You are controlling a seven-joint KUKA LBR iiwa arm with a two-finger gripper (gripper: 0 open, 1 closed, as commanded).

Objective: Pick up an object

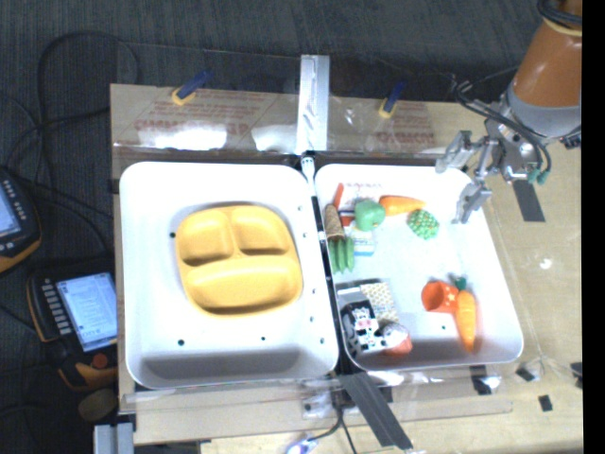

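Orange carrot (466, 316) lies in right bin (499, 282); jaws hover open above.

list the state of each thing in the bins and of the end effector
yellow tray: lying flat in the left bin, right way up
orange carrot: lying in the right bin
orange cup: tipped on its side beside the carrot
end effector: open, over the right bin's far right corner, holding nothing
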